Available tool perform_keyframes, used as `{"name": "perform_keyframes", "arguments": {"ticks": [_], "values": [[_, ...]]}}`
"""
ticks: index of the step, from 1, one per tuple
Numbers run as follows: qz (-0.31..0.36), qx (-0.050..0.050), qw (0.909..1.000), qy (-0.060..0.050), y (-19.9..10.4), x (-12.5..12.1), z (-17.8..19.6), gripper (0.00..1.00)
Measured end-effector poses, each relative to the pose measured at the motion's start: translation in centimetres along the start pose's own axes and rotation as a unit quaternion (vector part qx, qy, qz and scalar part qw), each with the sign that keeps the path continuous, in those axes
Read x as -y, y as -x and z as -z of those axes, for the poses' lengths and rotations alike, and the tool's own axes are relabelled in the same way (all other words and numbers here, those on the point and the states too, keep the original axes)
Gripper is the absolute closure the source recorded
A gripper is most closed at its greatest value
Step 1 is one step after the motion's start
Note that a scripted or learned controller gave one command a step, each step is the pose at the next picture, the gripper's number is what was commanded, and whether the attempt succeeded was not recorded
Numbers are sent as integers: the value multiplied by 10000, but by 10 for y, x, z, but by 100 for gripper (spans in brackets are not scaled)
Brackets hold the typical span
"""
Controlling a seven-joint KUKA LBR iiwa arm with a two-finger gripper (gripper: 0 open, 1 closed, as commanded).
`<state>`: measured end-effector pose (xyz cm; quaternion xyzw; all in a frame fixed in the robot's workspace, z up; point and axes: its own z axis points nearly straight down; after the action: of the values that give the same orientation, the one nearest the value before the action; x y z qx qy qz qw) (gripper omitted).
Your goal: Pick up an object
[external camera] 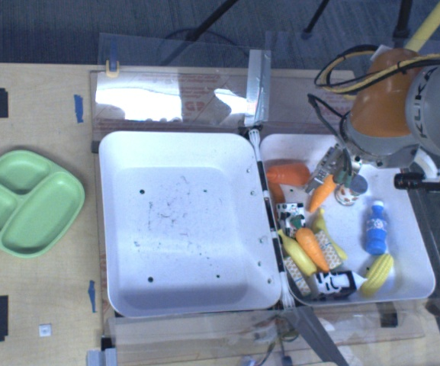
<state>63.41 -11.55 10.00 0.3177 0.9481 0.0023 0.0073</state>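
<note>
- The pick appears to be partway done: a small carrot [321, 192] is seen at the tip of the gripper [331, 175], in the upper part of the right bin [422, 277].
- The carrot is tilted, with its upper end at the fingers and its lower end pointing down toward the heap of things in the bin; it seems to be raised a little, though that cannot be told for sure.
- The fingers are judged to be clenched on the carrot's upper end; the gap between them is narrow, and little more can be made out at this size.
- What is left, by this judgement: the carrot has yet to be lifted well clear of the bin, and the grip has yet to be proved.
- Just beside the carrot an orange block [287, 174] is seen, and below it a second carrot [311, 248], a banana [297, 255] and a blue bottle [376, 227] lie untouched.
- The left bin [120, 204] holds nothing to be picked, and a green plate [26, 203] rests on the bench well apart from both bins.
</note>
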Motion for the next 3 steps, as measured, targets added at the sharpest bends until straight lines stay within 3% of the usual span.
{"name": "perform_keyframes", "arguments": {"ticks": [1,2,3], "values": [[2,-32,10000,-24,2,-46,87,100],[2,-37,10000,-26,2,-46,86,0],[1715,-50,9852,-19,4,-23,85,0]]}}
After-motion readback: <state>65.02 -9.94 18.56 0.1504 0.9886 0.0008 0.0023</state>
